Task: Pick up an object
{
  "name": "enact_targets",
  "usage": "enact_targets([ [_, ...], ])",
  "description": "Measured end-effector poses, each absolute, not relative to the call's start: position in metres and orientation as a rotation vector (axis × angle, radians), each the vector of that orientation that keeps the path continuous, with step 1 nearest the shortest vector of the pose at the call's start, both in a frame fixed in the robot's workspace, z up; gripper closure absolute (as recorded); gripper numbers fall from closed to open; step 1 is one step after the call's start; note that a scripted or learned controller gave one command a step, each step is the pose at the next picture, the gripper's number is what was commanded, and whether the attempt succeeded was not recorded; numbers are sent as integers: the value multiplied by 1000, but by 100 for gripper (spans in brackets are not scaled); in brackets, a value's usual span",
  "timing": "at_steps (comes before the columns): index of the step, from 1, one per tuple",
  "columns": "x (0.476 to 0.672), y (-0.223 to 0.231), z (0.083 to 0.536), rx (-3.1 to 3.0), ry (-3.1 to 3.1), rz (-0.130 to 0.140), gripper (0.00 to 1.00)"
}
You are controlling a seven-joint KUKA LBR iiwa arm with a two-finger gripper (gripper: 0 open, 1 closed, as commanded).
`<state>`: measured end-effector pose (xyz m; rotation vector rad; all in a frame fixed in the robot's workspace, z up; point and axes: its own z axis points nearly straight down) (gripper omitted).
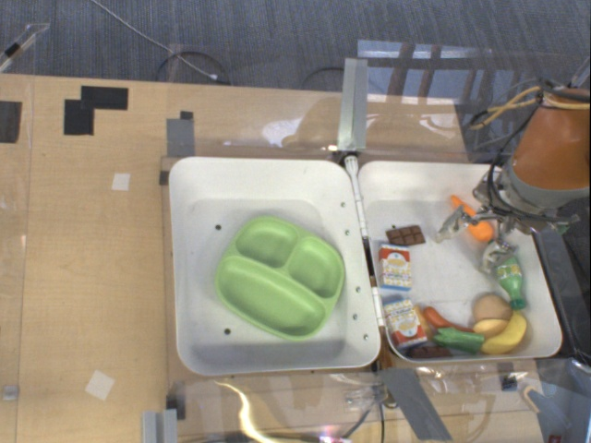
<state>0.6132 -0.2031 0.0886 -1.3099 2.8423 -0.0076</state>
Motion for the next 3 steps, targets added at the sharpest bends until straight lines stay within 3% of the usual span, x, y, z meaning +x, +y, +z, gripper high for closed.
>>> enact_targets([
  [1,626,-205,89,-1343,2828,-9,0],
  [3,619,-203,88,-1358,2822,-8,0],
])
